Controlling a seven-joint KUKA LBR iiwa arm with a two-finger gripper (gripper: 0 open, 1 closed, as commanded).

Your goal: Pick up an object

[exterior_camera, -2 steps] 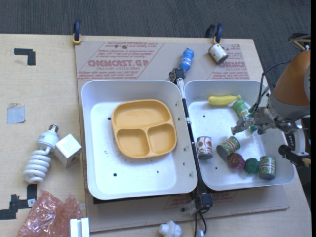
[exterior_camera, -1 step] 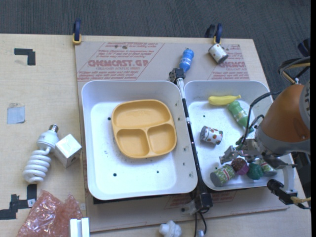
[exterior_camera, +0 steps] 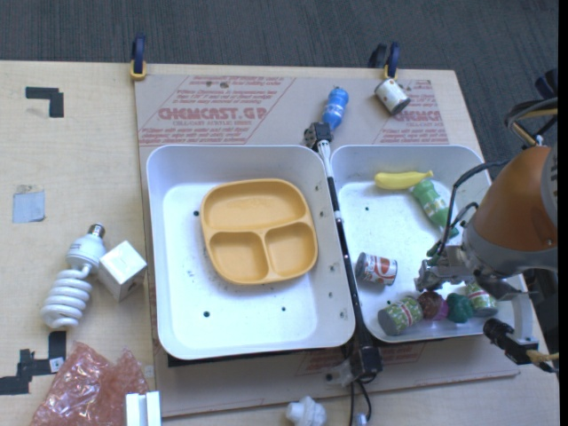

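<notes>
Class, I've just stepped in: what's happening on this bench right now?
A grey robot arm with an orange band reaches in from the right, its end effector low over the right bin. Below it lies a cluster of small items, among them a green bottle and a teal object, with a red-and-white can to the left. Nothing is visibly held. A banana lies at the bin's far side. The left bin holds a yellow divided tray.
</notes>
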